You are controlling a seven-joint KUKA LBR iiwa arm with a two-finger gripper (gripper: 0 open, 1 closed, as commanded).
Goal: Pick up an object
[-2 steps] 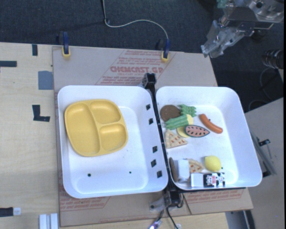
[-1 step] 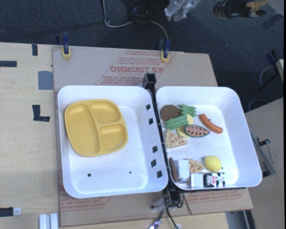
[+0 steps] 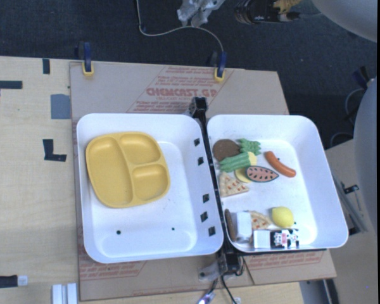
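The pincer (image 3: 201,4) hung beyond the desk's far edge, its opening impossible to tell. Toy foods (image 3: 261,173) crowded the right bin (image 3: 318,181); a descent there risked snagging neighbours or slipping.

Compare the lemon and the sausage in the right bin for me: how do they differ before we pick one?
The lemon is yellow and rounded; the sausage is orange-red and long and thin. The lemon sits near the bin's front edge, just above a black-and-white carton; the sausage lies farther back, slanted, beside a watermelon slice. The sausage has bare floor on its right; the lemon is hemmed in more closely. Both lie flat in the right bin.
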